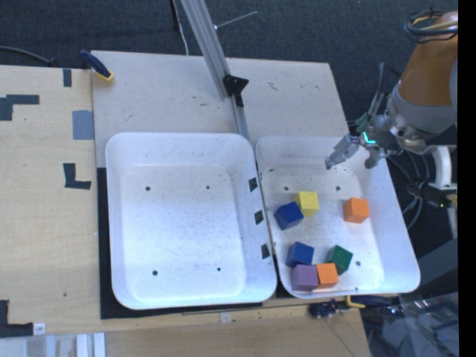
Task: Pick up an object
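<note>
Arm: grey with an orange band, it reaches in from the right and ends over the far right part of the right bin (387, 199).
Gripper (355, 155): it hangs above the far end of the right bin, near the bin's far rim, well apart from every cube.
Jaws: spread apart, with two grey fingers (341, 155) pointing down and left; nothing sits between them.
Yellow cube (309, 201): in the middle of the right bin, touching or just beside the upper blue cube (288, 215) on its left.
Orange cube (356, 210): alone toward the right wall of the right bin, the cube nearest the gripper.
Lower blue cube (300, 253): toward the near end of the right bin, just above the purple cube (304, 277).
Small orange cube (327, 274): against the near rim, pressed between the purple cube and the green cube (341, 259).
Green cube: near end of the bin, right of the lower blue cube, tilted.
Left bin (119, 199): it sits side by side with the right bin, their long rims touching.
Bench (297, 88): a pale board under both bins, with a grey metal rail (204, 36) crossing its far edge at a slant.
Far left corner of bench: a small blue and yellow object (97, 65) lies there.
</note>
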